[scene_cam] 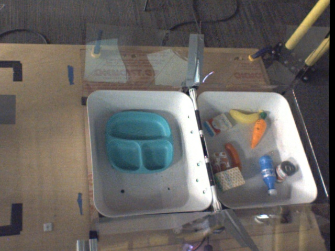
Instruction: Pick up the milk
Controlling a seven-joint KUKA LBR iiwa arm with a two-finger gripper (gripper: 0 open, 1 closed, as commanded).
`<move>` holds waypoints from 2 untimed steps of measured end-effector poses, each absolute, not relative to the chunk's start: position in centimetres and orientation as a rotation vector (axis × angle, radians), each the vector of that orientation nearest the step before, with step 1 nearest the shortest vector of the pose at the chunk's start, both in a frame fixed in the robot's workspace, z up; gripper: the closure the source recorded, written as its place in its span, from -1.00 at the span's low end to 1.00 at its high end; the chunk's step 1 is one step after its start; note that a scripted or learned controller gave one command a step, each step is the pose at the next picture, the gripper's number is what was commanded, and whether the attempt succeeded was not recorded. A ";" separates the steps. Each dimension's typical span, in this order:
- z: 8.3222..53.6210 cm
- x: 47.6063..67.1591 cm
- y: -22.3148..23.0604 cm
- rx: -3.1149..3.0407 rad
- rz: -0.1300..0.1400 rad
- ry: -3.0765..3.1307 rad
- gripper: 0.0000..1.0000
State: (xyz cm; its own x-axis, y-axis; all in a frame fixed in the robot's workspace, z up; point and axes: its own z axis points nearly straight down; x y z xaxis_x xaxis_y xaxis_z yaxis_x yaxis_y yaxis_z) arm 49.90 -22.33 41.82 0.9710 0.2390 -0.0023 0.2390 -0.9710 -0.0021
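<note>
Milk carton (220, 123) sits untouched in the right bin (301, 156), so reaching down comes next; pincer state, can't tell.

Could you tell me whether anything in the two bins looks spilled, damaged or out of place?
Nothing stands out. The teal tray lies flat in the left bin; the toy foods and blue bottle lie loose in the right bin.

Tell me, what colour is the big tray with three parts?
The tray is teal, a blue-green, seen in the camera view.
</note>
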 end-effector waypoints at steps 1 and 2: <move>38.7 48.0 -22.2 -3.118 0.005 -0.367 1.00; 38.1 48.0 -22.2 -3.120 0.005 -0.345 1.00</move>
State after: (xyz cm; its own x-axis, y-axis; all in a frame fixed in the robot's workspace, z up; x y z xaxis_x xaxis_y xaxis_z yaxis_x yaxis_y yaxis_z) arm 48.01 -22.24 38.07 0.9758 0.2187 -0.0030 0.2187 -0.9758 -0.0033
